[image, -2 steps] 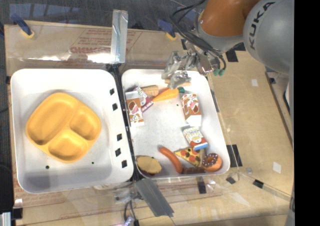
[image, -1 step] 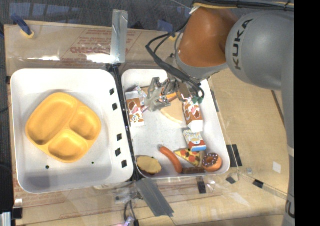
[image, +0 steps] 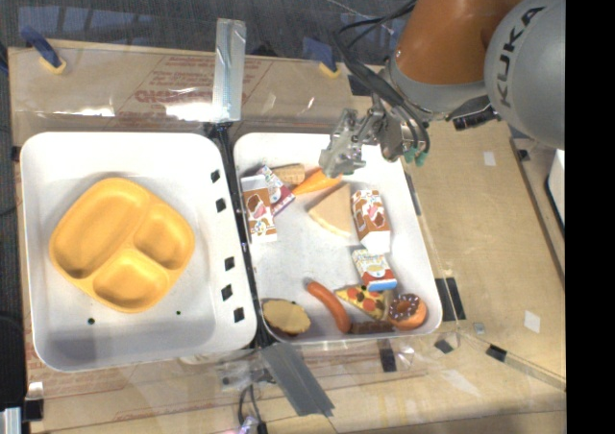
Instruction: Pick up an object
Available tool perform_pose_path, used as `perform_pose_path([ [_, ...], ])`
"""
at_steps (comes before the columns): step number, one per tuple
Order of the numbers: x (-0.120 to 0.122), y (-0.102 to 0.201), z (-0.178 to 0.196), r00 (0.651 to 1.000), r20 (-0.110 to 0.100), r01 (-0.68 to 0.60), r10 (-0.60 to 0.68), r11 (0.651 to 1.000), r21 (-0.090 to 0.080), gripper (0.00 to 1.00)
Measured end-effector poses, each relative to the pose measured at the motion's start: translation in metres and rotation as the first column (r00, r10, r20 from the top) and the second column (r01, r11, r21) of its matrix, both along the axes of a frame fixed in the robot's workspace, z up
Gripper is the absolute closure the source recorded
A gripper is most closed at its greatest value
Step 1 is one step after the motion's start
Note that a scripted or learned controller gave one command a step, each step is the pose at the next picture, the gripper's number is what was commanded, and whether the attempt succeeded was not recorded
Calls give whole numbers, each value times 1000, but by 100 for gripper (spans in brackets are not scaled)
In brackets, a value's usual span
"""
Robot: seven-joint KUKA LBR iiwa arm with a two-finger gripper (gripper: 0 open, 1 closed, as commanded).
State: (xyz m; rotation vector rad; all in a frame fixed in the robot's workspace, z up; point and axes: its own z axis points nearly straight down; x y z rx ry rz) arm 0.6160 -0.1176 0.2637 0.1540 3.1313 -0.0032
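Observation:
My gripper [image: 339,159] hangs over the back of the right bin [image: 288,259], its fingers pointing down and left, just above the orange carrot [image: 309,184]. I see nothing between the fingers. Below it in the bin lie a pale sandwich wedge [image: 332,218], a brown snack packet [image: 370,213], a blue and white packet [image: 375,269], a small carton [image: 258,211], a sausage [image: 327,302], a pizza slice [image: 365,301], a chocolate donut [image: 406,310] and a round cookie [image: 285,317].
The left bin [image: 58,326] holds a yellow compartment plate [image: 122,242]. A black divider with clips [image: 235,240] runs between the bins. The arm's orange band and grey body [image: 471,29] loom over the right bin's back right corner.

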Motion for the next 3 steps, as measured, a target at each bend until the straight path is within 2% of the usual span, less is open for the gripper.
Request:
perform_pose_path([
  [1,26,-94,-104,980,-12,-199,199,980,4,100],
  [2,29,-93,-99,979,-5,-202,202,979,1,0],
  [3,-14,-91,-161,997,4,-74,74,997,-2,0],
])
